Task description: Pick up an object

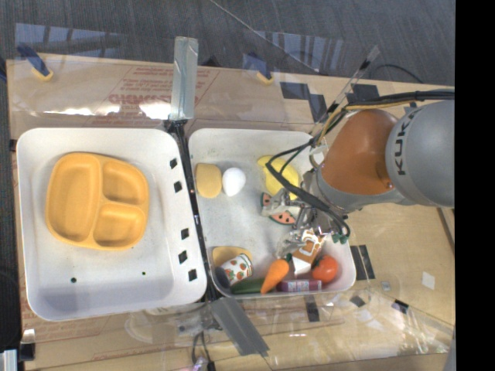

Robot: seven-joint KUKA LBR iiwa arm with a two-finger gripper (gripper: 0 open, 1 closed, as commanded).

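Observation:
The right bin (pixel 232 226) holds several toy foods. A tan round piece (pixel 208 180) and a white egg (pixel 233 181) lie at its left. A yellow item (pixel 277 173) and a watermelon slice (pixel 275 208) lie partly under the arm. Along the near wall are a patterned cup (pixel 236 269), a green piece (pixel 247 287), a carrot (pixel 274 276), a purple item (pixel 300 286) and a red tomato (pixel 326 269). My gripper (pixel 308 238) reaches down from the orange wrist band (pixel 354 154), right over a small orange-and-white carton (pixel 310 249).
The left bin (pixel 93 284) holds a yellow divided plate (pixel 97 200). A grey taped divider (pixel 184 76) runs between the bins. Cables (pixel 340 107) loop above the wrist. The cardboard bench top (pixel 394 230) shows to the right of the bin.

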